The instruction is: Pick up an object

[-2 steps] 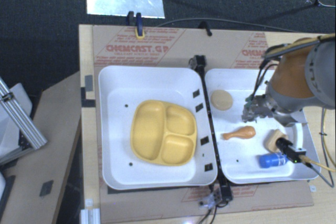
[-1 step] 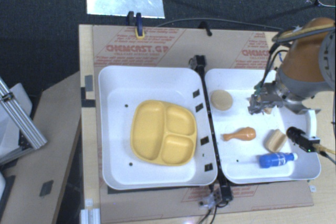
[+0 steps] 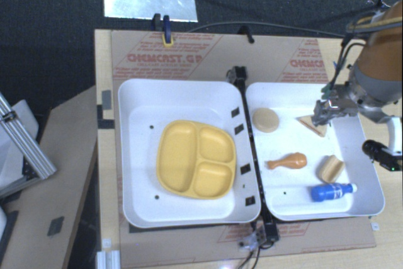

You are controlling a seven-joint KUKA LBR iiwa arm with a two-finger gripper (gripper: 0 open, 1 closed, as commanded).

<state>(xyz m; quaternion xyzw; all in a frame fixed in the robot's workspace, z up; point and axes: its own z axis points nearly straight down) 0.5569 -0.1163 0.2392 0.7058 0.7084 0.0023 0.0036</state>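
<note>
Claw hovers over a tan wedge at the right bin's far side; its grip cannot be told. Flat against the floor, that wedge could slip sideways under descending metal.

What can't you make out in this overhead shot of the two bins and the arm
- Gripper, camera view: its fingers are too small and dark to tell open from shut, or whether they grip anything.
- Tan wedge, camera view: partly covered by the gripper, so its full shape and any contact are unclear.
- Arm, camera view: cut off by the right edge.
- Blue bottle, camera view: label too small to read.
</note>
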